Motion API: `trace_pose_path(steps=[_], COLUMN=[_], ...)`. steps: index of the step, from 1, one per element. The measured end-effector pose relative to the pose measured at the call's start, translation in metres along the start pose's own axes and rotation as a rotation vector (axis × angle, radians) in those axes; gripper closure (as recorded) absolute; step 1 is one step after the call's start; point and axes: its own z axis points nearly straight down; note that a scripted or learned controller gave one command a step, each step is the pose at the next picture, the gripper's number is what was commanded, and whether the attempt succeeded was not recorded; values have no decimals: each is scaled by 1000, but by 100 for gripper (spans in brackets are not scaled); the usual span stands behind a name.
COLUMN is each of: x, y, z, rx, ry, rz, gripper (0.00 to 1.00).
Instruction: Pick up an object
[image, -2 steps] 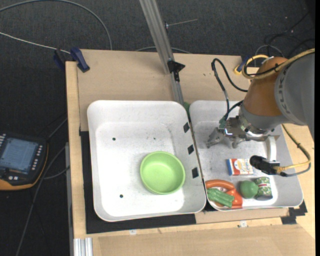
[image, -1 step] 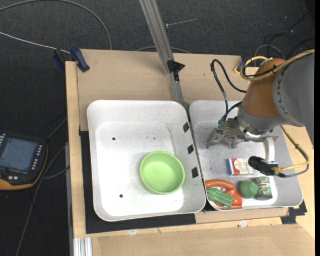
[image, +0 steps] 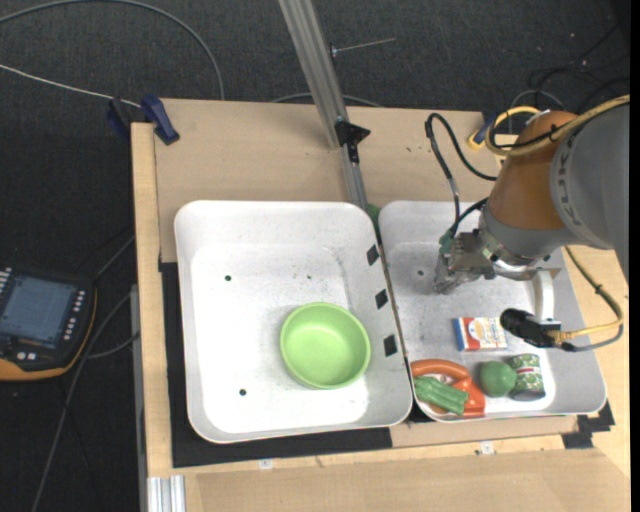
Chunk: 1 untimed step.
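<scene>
Below the end effector (image: 452, 268), whose state I cannot tell, a small white card box (image: 480, 332) looks light, stiff; grip its long sides.

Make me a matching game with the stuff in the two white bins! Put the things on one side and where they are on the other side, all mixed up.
Things:
1. green bowl
2. small white box
3. green ball
4. claw

Places:
A. in the right bin, between the box and the front rim
B. hanging over the upper part of the right bin
C. in the left bin, near its front right corner
D. in the right bin, just above the green ball

Pairs: 1-C, 2-D, 3-A, 4-B
</scene>
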Motion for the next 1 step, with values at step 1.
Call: trace_pose_path(steps=[1], x=[3], y=[2], z=[-43], rx=[-2], ry=[-1], rz=[0], gripper=[100])
